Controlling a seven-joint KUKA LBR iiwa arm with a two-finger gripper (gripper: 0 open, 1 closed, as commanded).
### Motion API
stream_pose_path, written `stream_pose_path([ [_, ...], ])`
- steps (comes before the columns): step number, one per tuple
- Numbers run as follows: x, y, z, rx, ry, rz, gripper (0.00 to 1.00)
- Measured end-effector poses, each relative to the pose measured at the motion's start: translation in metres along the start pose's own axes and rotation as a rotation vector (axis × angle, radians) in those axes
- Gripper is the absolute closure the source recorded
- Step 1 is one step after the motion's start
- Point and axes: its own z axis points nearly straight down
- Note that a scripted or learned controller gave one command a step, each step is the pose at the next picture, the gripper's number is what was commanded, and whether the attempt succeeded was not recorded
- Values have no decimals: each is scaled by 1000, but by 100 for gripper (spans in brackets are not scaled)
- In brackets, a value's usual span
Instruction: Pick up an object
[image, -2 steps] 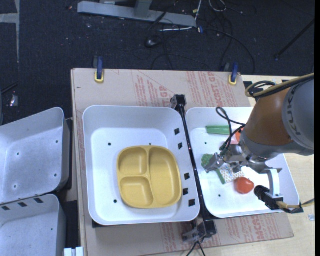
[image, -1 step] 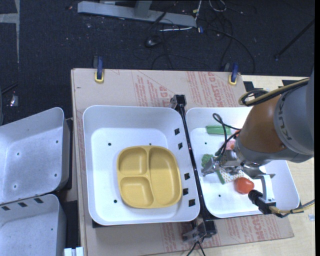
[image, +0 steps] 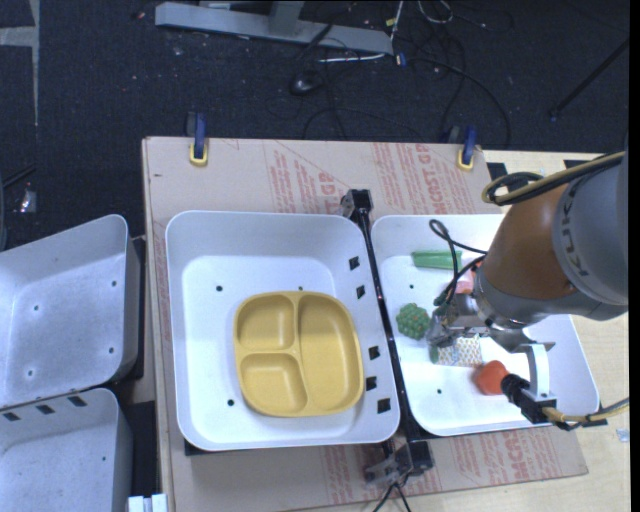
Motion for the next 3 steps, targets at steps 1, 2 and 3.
stream_pose_path([
  [1,-3,11,-59,8,6,-9,100],
  [2,4,17,-120,7,6,-10,100],
  [3,3,19,-163,9,6,-10,100],
])
